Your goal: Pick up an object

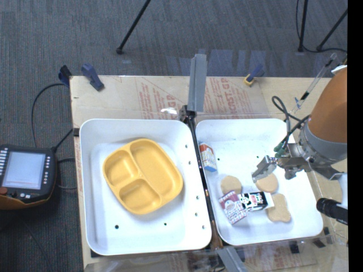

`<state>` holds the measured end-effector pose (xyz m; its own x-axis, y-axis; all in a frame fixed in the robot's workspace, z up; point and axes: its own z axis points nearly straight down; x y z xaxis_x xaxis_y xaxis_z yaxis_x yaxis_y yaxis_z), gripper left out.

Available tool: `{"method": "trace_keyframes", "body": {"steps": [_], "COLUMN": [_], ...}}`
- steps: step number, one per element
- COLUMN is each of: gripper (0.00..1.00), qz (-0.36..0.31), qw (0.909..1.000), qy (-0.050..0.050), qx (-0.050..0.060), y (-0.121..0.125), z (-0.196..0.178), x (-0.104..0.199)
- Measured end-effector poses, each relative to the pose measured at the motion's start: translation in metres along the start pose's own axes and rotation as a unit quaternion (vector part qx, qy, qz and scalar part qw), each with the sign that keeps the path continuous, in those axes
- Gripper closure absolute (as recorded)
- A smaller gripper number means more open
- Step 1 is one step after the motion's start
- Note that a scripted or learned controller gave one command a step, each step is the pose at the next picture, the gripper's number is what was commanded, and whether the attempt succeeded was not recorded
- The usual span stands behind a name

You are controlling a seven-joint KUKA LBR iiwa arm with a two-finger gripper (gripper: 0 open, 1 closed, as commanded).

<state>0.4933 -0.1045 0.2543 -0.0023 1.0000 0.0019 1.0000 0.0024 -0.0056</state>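
The step in hand looks like the approach before a grasp. The gripper [271,170] hangs low in the right bin [238,130], at its right part, just above or maybe touching a flat tan biscuit-like piece [267,183]. How far the gripper is open I cannot tell, because the metal parts are small and partly hide each other; I see nothing clearly held in it.

The things that could be picked all lie in the right bin. A second tan piece [230,184] lies to the left of the first, and a third one [279,212] lies nearer, toward the right corner. Between them lies a small black and white carton [253,200], touching a pink and white packet [232,208]. Another small carton [207,157] lies at the left wall of this bin. The left bin [96,152] bears a yellow divided plate [142,175].

I judge the tan piece under the gripper to be the target. The next move calls for going straight down and closing on its edges; it is flat, so it may slip away
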Motion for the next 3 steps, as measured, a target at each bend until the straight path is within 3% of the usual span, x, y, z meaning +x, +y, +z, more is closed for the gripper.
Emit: {"method": "trace_keyframes", "body": {"steps": [1,2,3], "gripper": [0.0,1.0,1.0], "qz": [-0.01,-0.008,0.051], "qw": [0.9999,0.9999,0.9987], "qy": [-0.003,-0.002,0.001], "qx": [-0.01,-0.011,-0.006], "y": [-0.011,-0.01,-0.015], "z": [0.149,0.138,0.007], "x": [-0.019,-0.02,0.066]}}
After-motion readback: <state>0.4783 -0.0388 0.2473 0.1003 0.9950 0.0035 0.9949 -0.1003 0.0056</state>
